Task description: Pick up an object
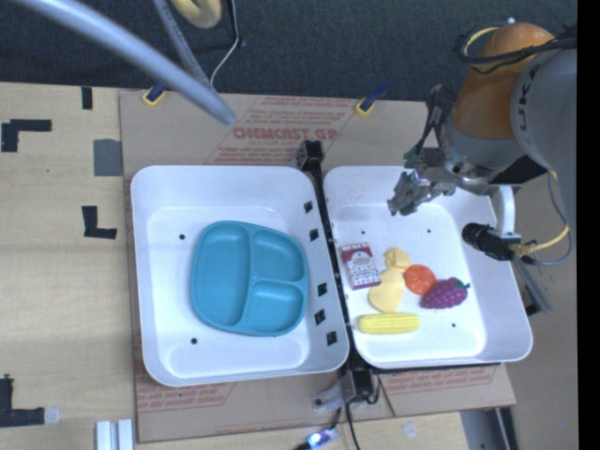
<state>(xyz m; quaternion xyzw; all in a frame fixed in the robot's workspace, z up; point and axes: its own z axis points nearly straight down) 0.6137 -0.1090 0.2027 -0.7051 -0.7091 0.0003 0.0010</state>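
Note:
The right bin (487, 336) holds a small red and white packet (357, 264), a pale yellow pear-shaped toy (388, 287), an orange-red round fruit (418, 277), a purple grape bunch (444, 293) and a yellow corn cob (388, 323). My gripper (405, 199) hangs over the back of that bin, above and behind the cluster of toys, apart from all of them. I see nothing between its fingers.
The left bin (159, 195) holds a blue divided plate (249, 277). A black divider with clips (320, 242) runs between the bins. A grey pole (122, 36) crosses the upper left. A black cable fitting (487, 240) sits at the right bin's wall.

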